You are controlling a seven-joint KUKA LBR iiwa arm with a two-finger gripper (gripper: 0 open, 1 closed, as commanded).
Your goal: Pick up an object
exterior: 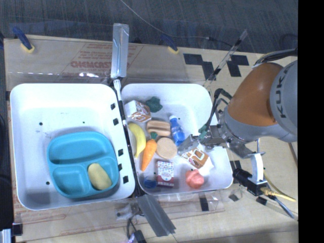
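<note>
Two white bins side by side on the counter. In the left bin — a blue tray with a yellow potato-like lump lying in its lower right compartment. In the right bin — a crowd of toy food: a green piece near the top, a small packet just left of it, a hot dog below, a blue bottle to its right, a banana along the left wall, a carrot tilted beside it, a tan disc touching the carrot, a red carton lower down, a pink lump near the bottom edge, and a white packet with orange print just above that lump. Reaching in from the right, the grey arm with its orange band, bent over the right bin's right wall. End effector low among the items, just right of the disc and bottle and directly above the printed packet, apparently touching its top. Fingers too blurred and cluttered to read as spread or pressed together — cannot tell, and nothing clearly seen pinched between them.
</note>
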